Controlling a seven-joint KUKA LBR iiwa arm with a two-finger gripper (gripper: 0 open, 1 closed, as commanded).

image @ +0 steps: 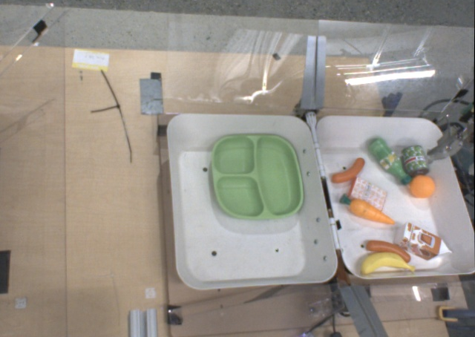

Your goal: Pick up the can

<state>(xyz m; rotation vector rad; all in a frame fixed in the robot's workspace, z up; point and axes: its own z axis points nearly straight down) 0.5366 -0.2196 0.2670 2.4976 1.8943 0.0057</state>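
- You can see two shallow white bins side by side: the left bin (pixel 185 254) carries a light green plastic tray with three compartments (pixel 257 177), and the right bin (pixel 453 213) carries the small items.
- Your target, the small dark green can with a patterned label (pixel 414 159), sits near the right bin's far right corner, just beside a green plastic bottle (pixel 388 158) on its left and an orange ball (pixel 422 187) in front of it.
- The metal gripper (pixel 447 144) reaches in at the right edge, its tip just beside the can's right side; you cannot tell how its grip stands, and nothing is seen held.
- Elsewhere in that bin you have two red sausages (pixel 349 171) (pixel 387 248), an orange carrot (pixel 369 212), a yellow banana (pixel 386 263) and a brown-and-white carton (pixel 421 241).
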